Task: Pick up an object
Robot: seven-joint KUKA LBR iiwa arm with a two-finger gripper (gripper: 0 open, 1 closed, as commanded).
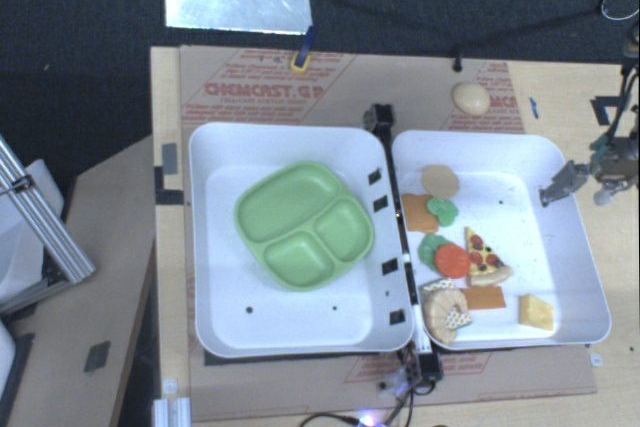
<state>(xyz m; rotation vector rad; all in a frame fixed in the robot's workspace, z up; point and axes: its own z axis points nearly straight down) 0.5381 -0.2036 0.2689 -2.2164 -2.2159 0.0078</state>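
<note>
Nearest the camera, at 5 o'clock in the right bin (575,245), lies a yellow cheese wedge (536,312); just beside it, toward 9 o'clock, an orange cracker (486,297) and a pretzel-topped cookie (446,310). Above them the pizza slice (485,257), the red tomato slice (452,260) and green pieces crowd together — poor targets. The left bin (215,165) holds a green divided plate (303,225). The gripper (575,180) hangs at 3 o'clock over the right bin's rim; whether its jaws are spread I cannot tell. I would choose the cheese wedge — it stands apart, so come straight down, centred, with jaws across its narrow sides.
</note>
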